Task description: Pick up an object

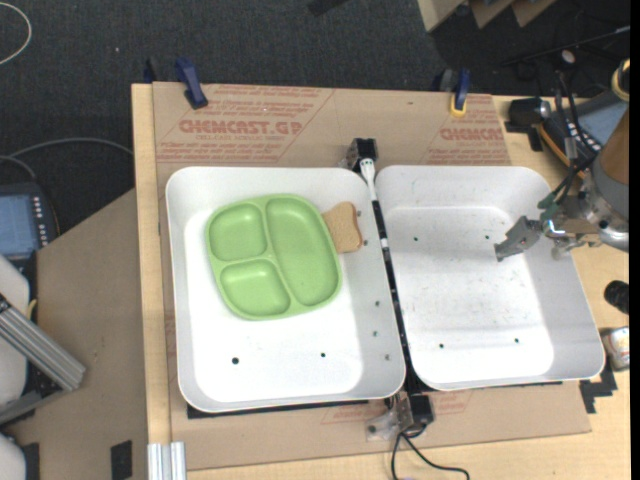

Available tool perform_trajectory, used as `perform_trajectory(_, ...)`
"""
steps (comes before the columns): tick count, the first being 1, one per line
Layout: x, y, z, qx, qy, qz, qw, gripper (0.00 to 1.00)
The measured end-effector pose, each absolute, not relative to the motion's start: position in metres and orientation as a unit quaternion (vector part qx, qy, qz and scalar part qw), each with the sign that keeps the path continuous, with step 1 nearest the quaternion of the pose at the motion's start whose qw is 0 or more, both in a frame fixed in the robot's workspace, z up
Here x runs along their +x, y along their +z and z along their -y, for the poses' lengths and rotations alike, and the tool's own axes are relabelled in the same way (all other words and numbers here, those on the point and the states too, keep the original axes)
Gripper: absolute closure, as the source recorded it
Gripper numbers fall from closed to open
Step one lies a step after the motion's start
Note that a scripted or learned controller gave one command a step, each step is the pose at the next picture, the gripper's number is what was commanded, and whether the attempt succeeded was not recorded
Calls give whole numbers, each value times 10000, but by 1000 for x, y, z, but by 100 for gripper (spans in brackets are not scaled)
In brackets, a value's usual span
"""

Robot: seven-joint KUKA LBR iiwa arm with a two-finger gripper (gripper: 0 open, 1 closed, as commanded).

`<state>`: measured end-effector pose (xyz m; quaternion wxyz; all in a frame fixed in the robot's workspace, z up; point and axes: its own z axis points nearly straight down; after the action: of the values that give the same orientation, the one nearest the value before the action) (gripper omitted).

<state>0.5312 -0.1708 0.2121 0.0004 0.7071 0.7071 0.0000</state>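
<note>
The surface (300, 118) is a sheet of brown board printed with red lettering, and it carries two shallow white bins side by side. Taking the left bin (270, 368) as the landmark: its near part is bare white floor with a few small dark dots. Farther in, toward its back, lies a green plate (272, 258) with three compartments, tilted a little against the bin's edges. Touching the plate's far right rim is a small tan block (345, 228), just inside the left bin's right wall.

Directly right of the left bin, edge to edge with it, sits the right bin (470, 358). Over its far right part hangs the hand (520, 238), reaching in from the right on the grey arm (610, 183); well apart from the left bin and its contents. Nothing sits between its fingers; whether they are spread or closed I cannot tell.

Beyond the left bin's back wall, a blue clamp (190, 83) grips the board's far edge.
</note>
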Motion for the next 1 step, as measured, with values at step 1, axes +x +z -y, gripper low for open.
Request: perform_trajectory(1, 505, 510, 123, 7056, 65, -7085, 94, 0)
